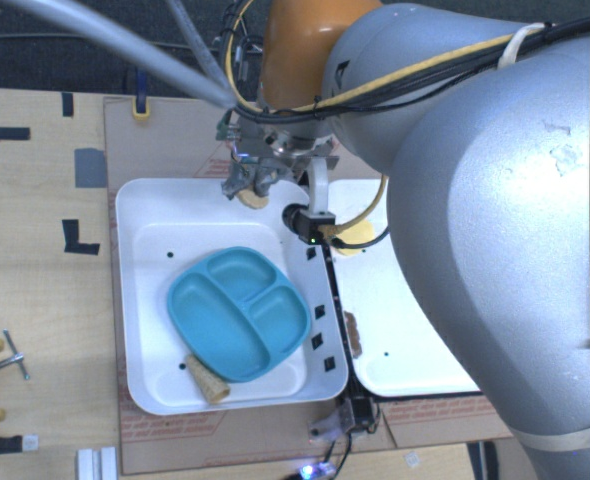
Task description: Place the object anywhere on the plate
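A blue divided plate (237, 313) lies in the left white bin (140, 268). My gripper (252, 186) hangs over the far edge of that bin, beyond the plate's far rim. A small tan rounded object (253, 200) shows between its fingertips, and the fingers are shut on it. A tan cork-like cylinder (206, 378) lies on the bin floor against the plate's near left edge.
The right white bin (405, 348) holds a yellow object (353, 238), half hidden by the arm, and a small brown piece (352, 333) near the divider. The big grey arm covers the right side. Clamps and black tape marks lie on the bench at left.
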`<state>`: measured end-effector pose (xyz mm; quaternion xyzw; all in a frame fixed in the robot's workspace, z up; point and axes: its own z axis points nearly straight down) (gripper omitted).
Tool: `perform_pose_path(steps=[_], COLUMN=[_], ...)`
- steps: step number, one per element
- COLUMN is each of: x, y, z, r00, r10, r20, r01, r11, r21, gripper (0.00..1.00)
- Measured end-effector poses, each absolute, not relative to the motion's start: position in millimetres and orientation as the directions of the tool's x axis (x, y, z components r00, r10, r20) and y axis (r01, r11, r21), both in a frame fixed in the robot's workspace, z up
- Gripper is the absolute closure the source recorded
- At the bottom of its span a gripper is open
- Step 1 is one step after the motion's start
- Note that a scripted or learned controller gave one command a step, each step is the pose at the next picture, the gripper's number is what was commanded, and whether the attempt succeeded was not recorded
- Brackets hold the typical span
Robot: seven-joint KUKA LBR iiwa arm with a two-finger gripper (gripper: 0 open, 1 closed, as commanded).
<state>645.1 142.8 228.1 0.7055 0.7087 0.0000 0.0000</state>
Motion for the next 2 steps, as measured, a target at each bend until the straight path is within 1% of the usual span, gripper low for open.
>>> perform_pose_path(steps=[1, 2], x=[652.8, 652.5], y=[173.8, 172.9], z=[233.8, 233.5], r00=[-0.003, -0.003], r10=[1.000, 1.000], r20=[-0.001, -0.002], r01=[1.000, 1.000], r11=[0.003, 0.003], r21=[-0.001, -0.002], gripper=[1.00, 0.00])
